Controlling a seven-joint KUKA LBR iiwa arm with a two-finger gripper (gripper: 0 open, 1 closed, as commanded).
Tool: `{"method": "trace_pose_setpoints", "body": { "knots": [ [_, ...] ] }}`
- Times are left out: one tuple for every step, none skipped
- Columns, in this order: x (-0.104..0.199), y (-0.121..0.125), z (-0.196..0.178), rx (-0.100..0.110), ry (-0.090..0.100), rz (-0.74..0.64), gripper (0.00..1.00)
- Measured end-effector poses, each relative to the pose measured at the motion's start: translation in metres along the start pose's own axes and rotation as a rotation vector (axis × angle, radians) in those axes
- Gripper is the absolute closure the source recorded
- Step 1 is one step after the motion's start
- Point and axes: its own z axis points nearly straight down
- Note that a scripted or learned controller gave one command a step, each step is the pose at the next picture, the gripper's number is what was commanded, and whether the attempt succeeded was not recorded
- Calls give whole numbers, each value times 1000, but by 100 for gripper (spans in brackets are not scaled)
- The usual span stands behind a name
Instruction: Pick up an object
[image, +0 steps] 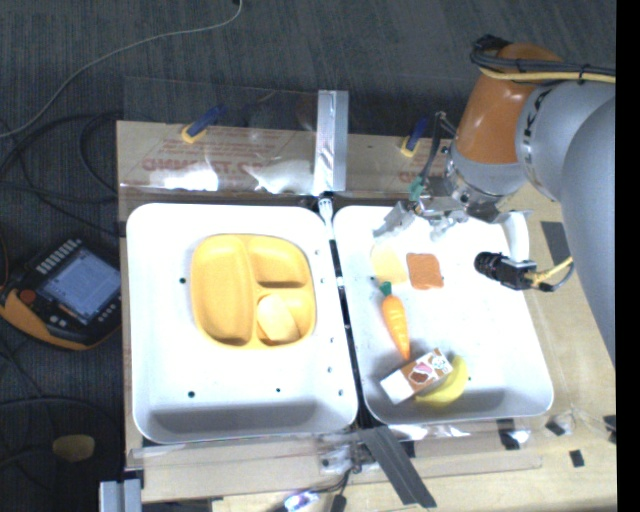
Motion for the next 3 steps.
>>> {"method": "trace_pose_setpoints", "body": {
  "knots": [
    [1,-60,94,-1,1,-119,0],
    [0,-60,84,-2,0,-118,100],
    [51,-51,-37,0,0,-252,100]
  ]
}}
